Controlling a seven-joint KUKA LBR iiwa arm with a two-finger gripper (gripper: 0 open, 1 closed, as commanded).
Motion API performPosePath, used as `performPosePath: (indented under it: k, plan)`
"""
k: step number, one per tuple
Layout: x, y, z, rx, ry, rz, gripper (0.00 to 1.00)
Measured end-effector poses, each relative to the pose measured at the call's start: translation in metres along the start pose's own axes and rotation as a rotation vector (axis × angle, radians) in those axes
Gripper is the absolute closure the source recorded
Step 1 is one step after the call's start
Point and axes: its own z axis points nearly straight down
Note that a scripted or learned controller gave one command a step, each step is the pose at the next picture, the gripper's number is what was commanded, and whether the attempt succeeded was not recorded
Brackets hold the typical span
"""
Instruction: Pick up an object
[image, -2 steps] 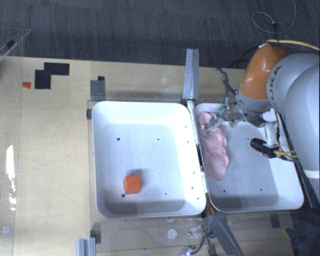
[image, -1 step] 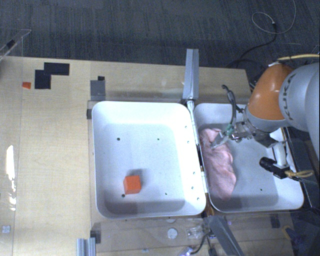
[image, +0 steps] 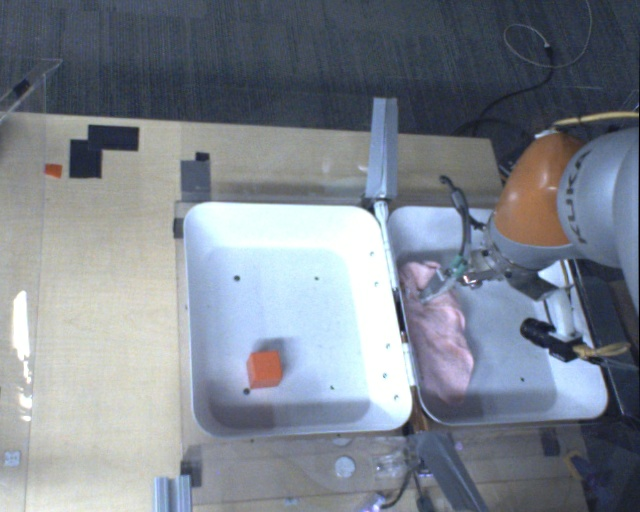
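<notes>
A pink, soft, crumpled object (image: 440, 335) lies along the left side of the right bin (image: 520, 395). An orange block (image: 265, 369) sits in the lower middle of the left bin (image: 290, 240). My gripper (image: 443, 284) is low over the upper end of the pink object, at or just above its surface. The grey arm with its orange band (image: 535, 205) reaches in from the right above the right bin.
A metal post (image: 382, 150) stands behind the wall between the two bins. On the bench at the far left lie black flat shapes (image: 100, 148) and a small orange square (image: 52, 171). The right part of the right bin's floor is bare white.
</notes>
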Motion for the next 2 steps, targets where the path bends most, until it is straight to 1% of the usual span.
performPosePath:
  k: [1,2]
  plan:
    - [-0.019,-0.028,-0.073,0.016,0.007,-0.008,0.0]
    - [0.006,-0.02,0.0,0.006,0.003,-0.131,0.0]
